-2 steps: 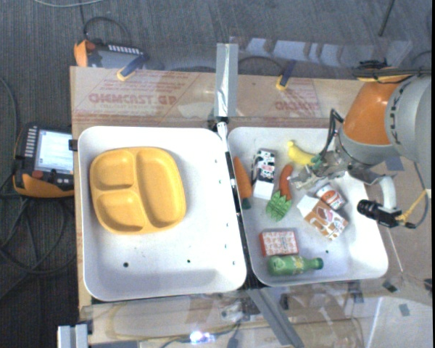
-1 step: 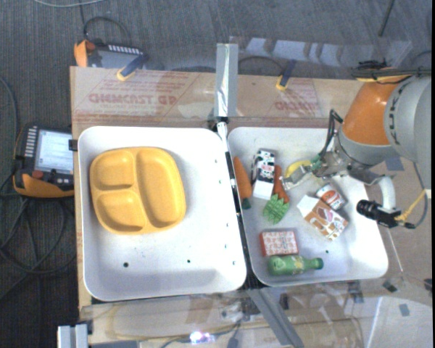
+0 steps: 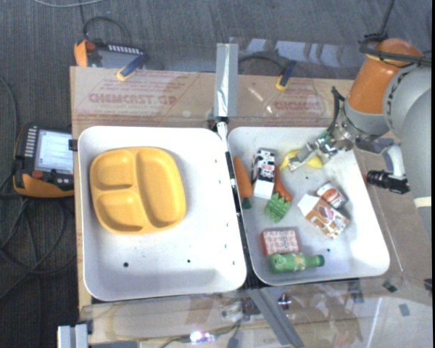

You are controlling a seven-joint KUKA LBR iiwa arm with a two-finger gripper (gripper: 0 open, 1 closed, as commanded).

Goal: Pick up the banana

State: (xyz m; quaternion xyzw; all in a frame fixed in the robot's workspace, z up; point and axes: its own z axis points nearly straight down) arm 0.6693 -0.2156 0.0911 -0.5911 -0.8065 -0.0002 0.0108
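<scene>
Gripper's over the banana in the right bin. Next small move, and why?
Probably a short straight descent onto the banana. The gripper sits over its middle at the back of the right bin, with yellow showing either side of it. The view does not show the banana between its fingers, so I would not lift yet. The cow toy lies apart to the left, so there is room.

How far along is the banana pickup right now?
Done: the gripper has reached the banana at the back of the right bin. In hand: it sits right at the banana, grasp unclear. Left: a confirmed grip and the lift.
</scene>
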